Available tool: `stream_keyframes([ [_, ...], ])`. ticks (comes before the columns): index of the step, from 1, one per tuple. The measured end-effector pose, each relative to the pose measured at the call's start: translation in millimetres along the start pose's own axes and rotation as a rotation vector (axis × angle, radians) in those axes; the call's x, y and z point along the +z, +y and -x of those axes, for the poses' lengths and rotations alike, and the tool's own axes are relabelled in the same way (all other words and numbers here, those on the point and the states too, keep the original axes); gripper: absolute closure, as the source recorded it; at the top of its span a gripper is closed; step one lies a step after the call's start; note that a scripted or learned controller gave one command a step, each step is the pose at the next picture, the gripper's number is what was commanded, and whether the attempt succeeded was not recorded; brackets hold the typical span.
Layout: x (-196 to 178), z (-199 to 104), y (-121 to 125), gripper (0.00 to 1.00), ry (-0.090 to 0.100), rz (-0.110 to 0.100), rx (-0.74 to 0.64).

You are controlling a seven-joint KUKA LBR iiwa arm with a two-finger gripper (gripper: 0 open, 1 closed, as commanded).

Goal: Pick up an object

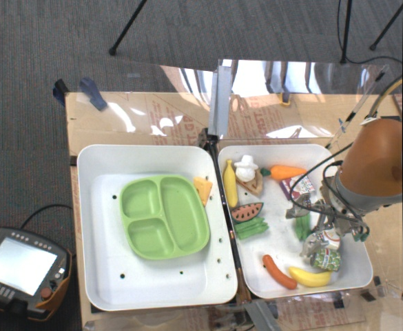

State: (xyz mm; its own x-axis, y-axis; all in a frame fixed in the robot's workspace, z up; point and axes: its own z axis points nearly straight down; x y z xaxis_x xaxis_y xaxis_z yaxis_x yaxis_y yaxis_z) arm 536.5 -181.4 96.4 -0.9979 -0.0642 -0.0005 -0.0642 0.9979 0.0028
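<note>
- end effector (323, 234) is down in the right bin (256, 285), over a crinkly green and white packet (324, 252) near the right wall
- can't tell how it's set, the wrist blocks it
- yellow banana (310, 276) and orange sausage (278, 271) just below the packet
- green divided plate (164, 216) sits in the left bin (98, 281), cheese wedge (202, 187) at its edge
</note>
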Motion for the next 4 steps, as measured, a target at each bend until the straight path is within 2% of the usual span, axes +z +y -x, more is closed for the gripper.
stream_keyframes([
  [1, 9, -8, 3, 0.00, 0.002, 0.000, 0.135],
  [2, 0, -7, 5, 1.00, 0.001, 0.000, 0.129],
  [3, 0, -7, 6, 0.00, 0.002, 0.001, 0.128],
  [4, 10, -1, 5, 0.00, 0.000, -0.002, 0.105],
])
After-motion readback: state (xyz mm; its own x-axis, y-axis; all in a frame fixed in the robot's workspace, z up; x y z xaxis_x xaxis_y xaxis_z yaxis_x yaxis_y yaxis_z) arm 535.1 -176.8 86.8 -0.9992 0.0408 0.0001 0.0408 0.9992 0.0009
